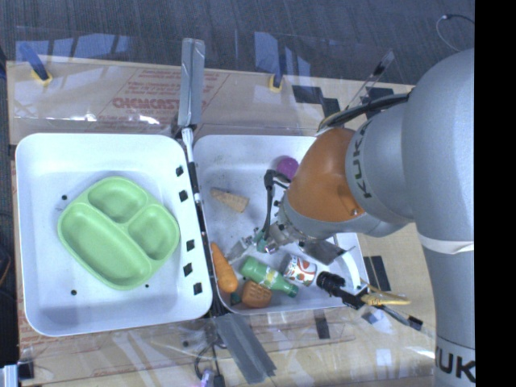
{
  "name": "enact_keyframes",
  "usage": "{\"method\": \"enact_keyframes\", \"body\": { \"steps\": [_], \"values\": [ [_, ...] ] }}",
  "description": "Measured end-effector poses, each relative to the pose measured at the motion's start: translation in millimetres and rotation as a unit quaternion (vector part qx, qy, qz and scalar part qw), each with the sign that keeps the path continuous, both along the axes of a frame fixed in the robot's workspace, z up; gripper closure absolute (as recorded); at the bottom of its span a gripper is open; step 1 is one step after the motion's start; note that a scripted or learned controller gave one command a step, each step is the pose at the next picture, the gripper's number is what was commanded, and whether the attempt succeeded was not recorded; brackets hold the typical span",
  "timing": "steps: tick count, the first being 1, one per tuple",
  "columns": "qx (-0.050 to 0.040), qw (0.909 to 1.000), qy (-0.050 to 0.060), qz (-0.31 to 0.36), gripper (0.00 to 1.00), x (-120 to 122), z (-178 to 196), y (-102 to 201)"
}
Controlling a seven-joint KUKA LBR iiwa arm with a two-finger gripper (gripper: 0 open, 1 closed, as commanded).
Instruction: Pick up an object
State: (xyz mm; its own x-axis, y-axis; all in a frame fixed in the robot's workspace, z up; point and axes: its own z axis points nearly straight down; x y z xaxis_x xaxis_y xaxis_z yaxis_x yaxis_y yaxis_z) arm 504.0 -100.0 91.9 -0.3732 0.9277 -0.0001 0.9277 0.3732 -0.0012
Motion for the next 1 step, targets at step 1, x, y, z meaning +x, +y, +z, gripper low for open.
{"method": "enact_keyframes", "body": {
  "steps": [1],
  "values": [
    [-0.0029,0.9999,-0.007,0.014,0.0,-23.6,3.3,-8.0]
  ]
}}
